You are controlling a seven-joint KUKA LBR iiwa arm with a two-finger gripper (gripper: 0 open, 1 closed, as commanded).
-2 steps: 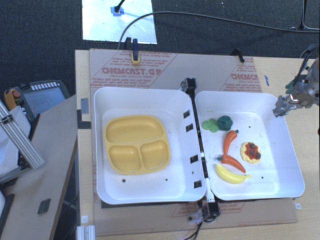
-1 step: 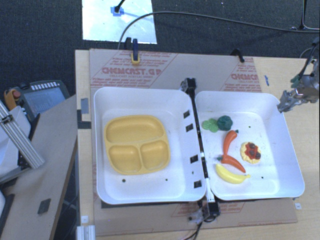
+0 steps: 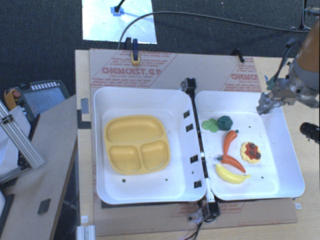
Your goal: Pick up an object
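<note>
The toys are lying in the right bin (image 3: pixel 285 134), and that bin is serving as the landmark here. A broccoli (image 3: pixel 224 122) is sitting toward the bin's far left part, with a flat green leaf (image 3: pixel 210 126) touching it on the side nearer the divider. Just nearer the camera from the broccoli, a carrot (image 3: pixel 229 140) is standing on a slant in the bin's middle. A second carrot (image 3: pixel 233 162) is lying below it, angled across, with its top close to the first carrot's lower end. A banana (image 3: pixel 231 176) is lying just beside that second carrot, toward the bin's near wall. A small pizza (image 3: pixel 250 152) is resting right of the carrots, apart from them.

The gripper (image 3: pixel 265 106) is hanging over the bin's far right corner, above the rim and well apart from every toy. Nothing is showing between its fingers, but whether they are spread or closed cannot be told from this angle.

Left of the right bin, sharing the divider, the left bin (image 3: pixel 110 99) is holding a yellow tray (image 3: pixel 136 144) with three compartments. Both bins are resting on a cardboard sheet (image 3: pixel 165 66).
</note>
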